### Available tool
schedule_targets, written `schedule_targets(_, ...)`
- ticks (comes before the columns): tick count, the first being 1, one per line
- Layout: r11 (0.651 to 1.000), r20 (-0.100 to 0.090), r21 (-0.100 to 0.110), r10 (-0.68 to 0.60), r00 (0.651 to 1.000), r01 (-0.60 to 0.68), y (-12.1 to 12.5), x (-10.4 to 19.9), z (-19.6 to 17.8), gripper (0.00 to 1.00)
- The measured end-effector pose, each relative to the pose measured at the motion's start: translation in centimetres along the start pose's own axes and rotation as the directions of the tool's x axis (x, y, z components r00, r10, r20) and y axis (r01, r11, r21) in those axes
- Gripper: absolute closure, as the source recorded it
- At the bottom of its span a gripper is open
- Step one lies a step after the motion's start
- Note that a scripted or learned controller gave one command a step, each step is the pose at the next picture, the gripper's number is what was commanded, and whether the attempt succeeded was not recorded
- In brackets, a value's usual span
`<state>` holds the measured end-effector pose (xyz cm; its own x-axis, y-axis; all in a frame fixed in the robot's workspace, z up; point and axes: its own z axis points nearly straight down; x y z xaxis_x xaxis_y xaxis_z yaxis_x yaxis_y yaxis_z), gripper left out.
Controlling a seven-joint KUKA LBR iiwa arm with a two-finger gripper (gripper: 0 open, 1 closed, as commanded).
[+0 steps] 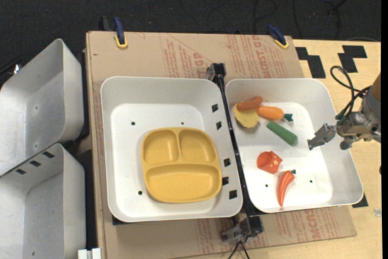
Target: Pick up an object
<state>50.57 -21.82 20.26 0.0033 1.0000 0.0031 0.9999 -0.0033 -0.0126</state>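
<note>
- So far, nothing has been lifted: every toy food item lies on the floor of the right-hand shallow white plastic bin [315, 91].
- At that bin's right wall sits the grey metal two-finger tool [319, 137], reaching in from the right, with one dark finger tip poking over the bin's floor.
- Whether the tool stands wide or narrow, I cannot tell; it is too small and seen at an awkward angle, and nothing shows gripped in it.
- Nearest to it lies the green cylinder-shaped toy vegetable [282, 133], close by yet apart from it.
- Further back, the orange plastic toy carrot [270, 111], the reddish toy sausage [249, 103] and a pale yellow rounded toy piece [247, 119] cluster together, touching or almost so.
- Nearer the front wall rest the red toy tomato-like lump [269, 161] and the red-orange toy chilli pepper [284, 186], just beside each other.
- The left-hand white bin [121, 94] carries a yellow plastic divided plate [180, 165] with three compartments, well apart from the tool.
- My judgement: the task is at its approach stage; choosing a target, descending, closing and lifting all remain.
</note>
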Motion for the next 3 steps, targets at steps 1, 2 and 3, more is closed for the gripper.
schedule_targets(1,1.0,0.003,-0.012,-0.004,1.0,0.004,0.3,0.0,-0.7,0.0)
schedule_targets(2,1.0,0.001,-0.007,-0.002,1.0,0.002,0.2,0.5,5.7,0.0)
schedule_targets(3,1.0,0.001,-0.008,-0.002,1.0,0.002,0.1,0.6,11.0,0.0)
